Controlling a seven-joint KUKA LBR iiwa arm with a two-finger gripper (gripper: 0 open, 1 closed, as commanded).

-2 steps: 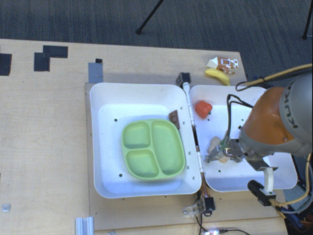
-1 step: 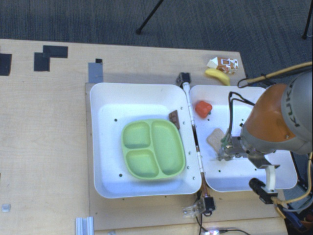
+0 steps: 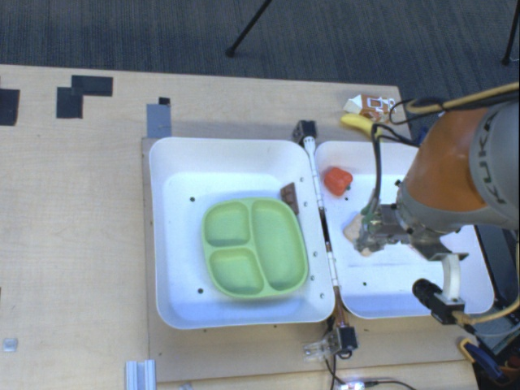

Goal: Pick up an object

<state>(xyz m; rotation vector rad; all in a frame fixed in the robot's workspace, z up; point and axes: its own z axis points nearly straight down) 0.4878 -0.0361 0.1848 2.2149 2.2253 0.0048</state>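
Note:
The gripper [image 3: 370,236] hangs low over the left half of the right bin [image 3: 382,303], at the end of the grey and orange arm [image 3: 455,177] that comes in from the right. A small beige object [image 3: 354,232] lies right at the gripper's left side, partly hidden by it; I cannot tell whether they touch. A red object [image 3: 337,179] lies in the same bin's far left corner, apart from the gripper. A small brown piece [image 3: 288,192] rests in the left bin [image 3: 175,218], by the far right edge of the green plate.
A green three-part plate [image 3: 255,247] takes up the middle of the left bin. A yellow item [image 3: 357,123] and a white packet [image 3: 370,104] lie on the bench behind the right bin. Cables run beside the arm.

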